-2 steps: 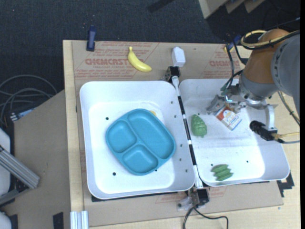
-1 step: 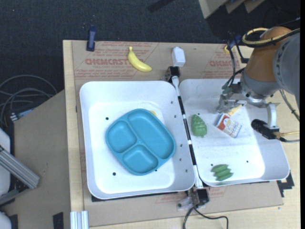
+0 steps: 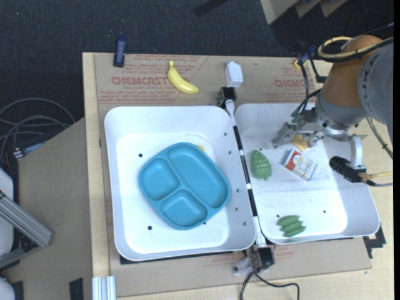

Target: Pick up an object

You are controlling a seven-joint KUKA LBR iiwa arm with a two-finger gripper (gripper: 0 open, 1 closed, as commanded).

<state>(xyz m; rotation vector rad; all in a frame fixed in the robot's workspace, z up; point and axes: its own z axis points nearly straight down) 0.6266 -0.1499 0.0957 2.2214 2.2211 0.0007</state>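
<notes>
Claw (image 3: 299,132) low in right bin (image 3: 350,220), upper right of frame, poised over small carton (image 3: 298,164) w/ orange bit by it; grip state can't tell. Carton lies flat below, apparently untouched, prob. target.

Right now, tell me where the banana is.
The banana lies on the cardboard outside the bins, just beyond the far rim of the left bin, which holds the blue divided plate.

The grey arm (image 3: 369,80) reaches in from the right, its orange band above the wrist. The gripper (image 3: 299,132) points down and leftward, its metal linkage splayed low.
</notes>
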